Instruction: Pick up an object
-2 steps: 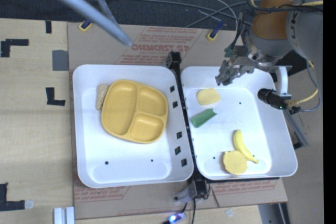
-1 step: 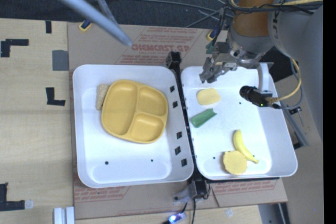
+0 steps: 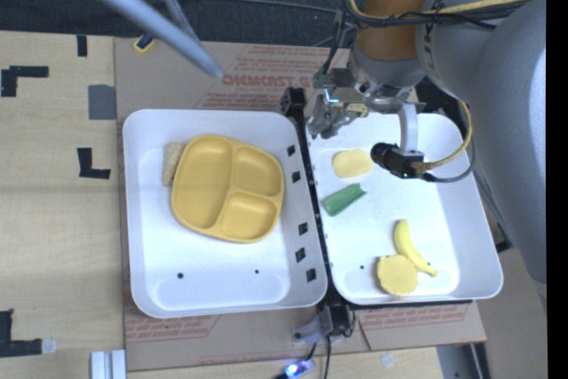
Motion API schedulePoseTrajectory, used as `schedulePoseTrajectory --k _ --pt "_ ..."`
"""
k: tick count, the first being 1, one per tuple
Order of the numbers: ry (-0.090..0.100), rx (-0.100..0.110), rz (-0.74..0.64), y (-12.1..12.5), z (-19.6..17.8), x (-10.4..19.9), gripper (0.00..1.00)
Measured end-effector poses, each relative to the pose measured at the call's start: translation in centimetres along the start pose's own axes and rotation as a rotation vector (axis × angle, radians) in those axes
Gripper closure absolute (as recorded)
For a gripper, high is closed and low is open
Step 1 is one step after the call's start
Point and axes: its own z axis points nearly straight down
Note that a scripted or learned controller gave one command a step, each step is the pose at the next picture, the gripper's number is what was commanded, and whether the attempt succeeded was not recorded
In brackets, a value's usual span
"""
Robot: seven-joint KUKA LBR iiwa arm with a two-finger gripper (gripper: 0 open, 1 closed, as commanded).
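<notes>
My gripper (image 3: 327,118) hangs over the back left corner of the right bin (image 3: 461,217), close to the divider between the bins. Its fingers look slightly apart with nothing between them. A pale yellow flat piece (image 3: 352,162) lies just in front of the gripper. A green block (image 3: 343,198) sits below that, tilted. Near the bin's front lie a small banana (image 3: 411,246) and a round yellow piece (image 3: 397,275), touching each other.
The left bin (image 3: 151,280) holds a yellow divided plate (image 3: 227,188) with a tan sponge-like piece (image 3: 171,164) tucked under its left edge. A black cable and connector (image 3: 397,160) hang from the wrist over the right bin. The arm's bulk covers the right side.
</notes>
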Motion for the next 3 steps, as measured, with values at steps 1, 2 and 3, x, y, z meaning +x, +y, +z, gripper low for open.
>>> schedulePoseTrajectory --k 1,2,3 --pt "0.000 0.001 0.001 -1.1 -0.6 5.1 1.00" --pt "0.000 0.002 0.000 -2.2 0.0 9.7 1.00" --pt "-0.001 0.001 0.003 -2.2 0.0 9.5 0.00"
